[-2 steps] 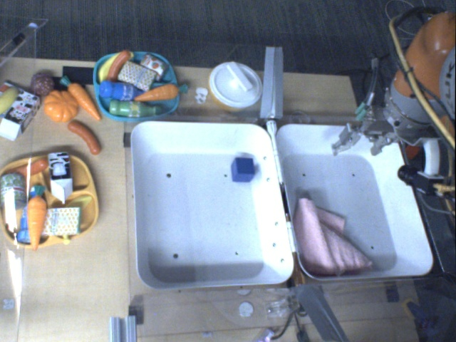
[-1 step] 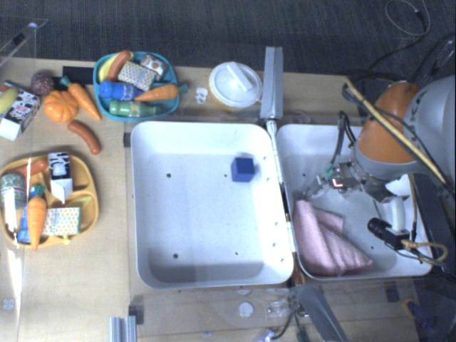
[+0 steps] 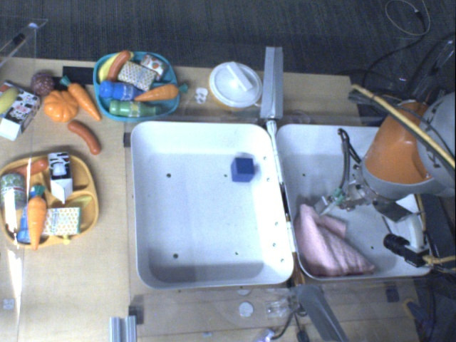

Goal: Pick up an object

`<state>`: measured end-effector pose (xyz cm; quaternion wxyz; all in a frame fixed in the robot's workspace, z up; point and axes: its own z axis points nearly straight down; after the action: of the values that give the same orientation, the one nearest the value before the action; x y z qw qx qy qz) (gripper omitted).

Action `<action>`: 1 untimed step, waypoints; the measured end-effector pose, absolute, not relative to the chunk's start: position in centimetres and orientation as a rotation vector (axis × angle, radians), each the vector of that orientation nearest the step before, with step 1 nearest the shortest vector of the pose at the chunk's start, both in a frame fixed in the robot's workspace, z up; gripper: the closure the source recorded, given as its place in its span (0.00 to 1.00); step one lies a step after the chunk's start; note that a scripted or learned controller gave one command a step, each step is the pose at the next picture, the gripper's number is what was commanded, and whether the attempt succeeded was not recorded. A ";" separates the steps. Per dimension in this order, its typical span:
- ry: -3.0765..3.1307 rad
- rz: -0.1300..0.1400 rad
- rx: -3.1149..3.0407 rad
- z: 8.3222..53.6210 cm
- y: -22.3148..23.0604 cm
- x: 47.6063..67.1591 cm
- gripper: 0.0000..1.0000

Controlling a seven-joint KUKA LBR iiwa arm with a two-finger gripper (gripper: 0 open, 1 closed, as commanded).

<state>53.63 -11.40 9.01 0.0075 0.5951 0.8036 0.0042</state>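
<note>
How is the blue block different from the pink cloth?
The blue block is small, square and hard-looking; the pink cloth is bigger, soft and crumpled. The block sits alone in the left bin; the cloth lies in the right bin beside the gripper. Both rest on bin floors.

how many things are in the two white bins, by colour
Blue: 1, a small blue cube in the left shallow white bin
Pink: 1, a crumpled pink cloth in the right shallow white bin, just below the end effector
Total: 2
</note>
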 end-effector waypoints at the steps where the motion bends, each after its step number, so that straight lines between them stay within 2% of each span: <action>1: 2.506 0.003 1.887 13.4 -15.0 54.7 0.00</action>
<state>54.73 -15.00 13.36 0.0021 0.6015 0.7989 0.0011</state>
